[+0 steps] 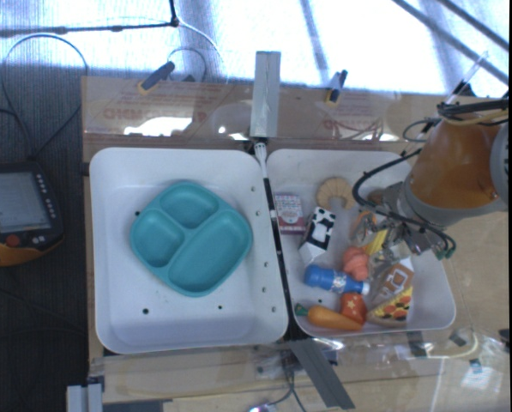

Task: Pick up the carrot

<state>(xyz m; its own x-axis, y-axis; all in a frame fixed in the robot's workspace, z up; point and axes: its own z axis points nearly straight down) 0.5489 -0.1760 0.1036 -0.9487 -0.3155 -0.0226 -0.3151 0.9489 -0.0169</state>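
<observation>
The carrot (331, 318) is orange with a green stub at its left end. It lies near the front edge of the right bin (294, 168), pointing left to right. My gripper (382, 234) hangs over the right side of that bin, above a heap of toy food and well back from the carrot. The arm's orange band (455, 166) and its cables hide most of the gripper.
A teal divided plate (191, 237) sits in the left bin (118, 221). The right bin also holds a blue bottle (328, 278), a black-and-white carton (319, 229), a small red-labelled box (290, 212), a tan ring (333, 192), a tomato (352, 305) and a pizza slice (394, 302).
</observation>
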